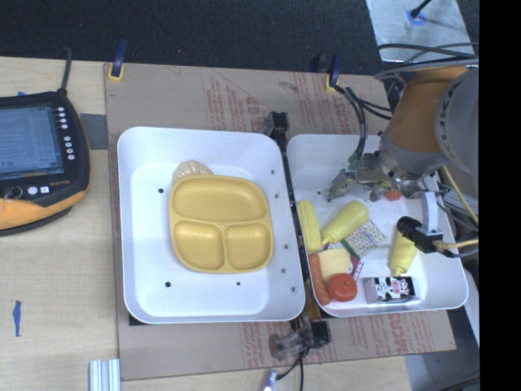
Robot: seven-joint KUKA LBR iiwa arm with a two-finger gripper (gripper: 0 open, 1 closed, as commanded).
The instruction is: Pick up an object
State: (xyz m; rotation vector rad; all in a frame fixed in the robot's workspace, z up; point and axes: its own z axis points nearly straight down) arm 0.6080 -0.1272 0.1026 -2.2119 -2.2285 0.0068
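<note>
Tray [220, 222] hides most of a beige object [192, 169].

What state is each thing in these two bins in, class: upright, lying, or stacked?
Yellow divided tray: flat, open side up, in left bin.
Corn cob: lying along right bin's left wall.
Yellow bottle: lying.
Small printed box: lying flat.
Gripper: over right bin.

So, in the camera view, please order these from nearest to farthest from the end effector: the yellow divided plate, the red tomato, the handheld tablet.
Measured from the end effector in the right bin:
1. Red round toy tomato, in the right bin, near its front edge.
2. Yellow divided plastic plate, in the left bin.
3. Handheld tablet with orange casing, on the bench, far left.
</note>
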